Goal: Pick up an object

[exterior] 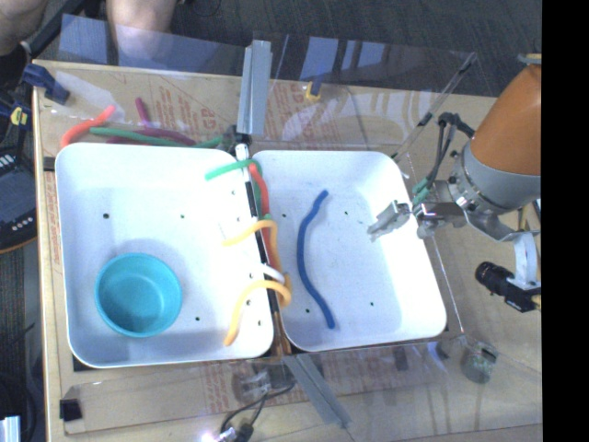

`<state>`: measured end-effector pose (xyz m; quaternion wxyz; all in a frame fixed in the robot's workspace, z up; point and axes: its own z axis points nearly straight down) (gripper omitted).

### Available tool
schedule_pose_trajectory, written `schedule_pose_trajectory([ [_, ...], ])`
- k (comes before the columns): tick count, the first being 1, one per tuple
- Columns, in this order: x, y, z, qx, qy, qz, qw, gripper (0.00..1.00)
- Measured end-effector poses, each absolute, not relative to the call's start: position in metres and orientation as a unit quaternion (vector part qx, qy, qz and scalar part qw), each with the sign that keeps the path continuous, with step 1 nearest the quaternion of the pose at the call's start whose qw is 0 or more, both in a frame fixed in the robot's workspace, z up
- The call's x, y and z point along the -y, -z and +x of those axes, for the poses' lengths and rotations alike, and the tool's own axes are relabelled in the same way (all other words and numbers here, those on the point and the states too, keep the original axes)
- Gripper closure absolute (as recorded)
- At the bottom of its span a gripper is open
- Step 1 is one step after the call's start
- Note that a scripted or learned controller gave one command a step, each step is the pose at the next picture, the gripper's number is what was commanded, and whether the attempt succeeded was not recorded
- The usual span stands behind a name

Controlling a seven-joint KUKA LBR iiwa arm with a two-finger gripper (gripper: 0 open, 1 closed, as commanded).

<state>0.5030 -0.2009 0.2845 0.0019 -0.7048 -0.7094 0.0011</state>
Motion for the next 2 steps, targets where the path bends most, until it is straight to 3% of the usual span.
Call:
schedule_pose_trajectory([
  [1, 0.131, -0.143, 0.521, 0.698, -0.0021, -0.716, 0.003, 0.0],
  [2, 0.141, -0.095, 0.547, 0.768, -0.0001, -0.641, -0.001, 0.0],
])
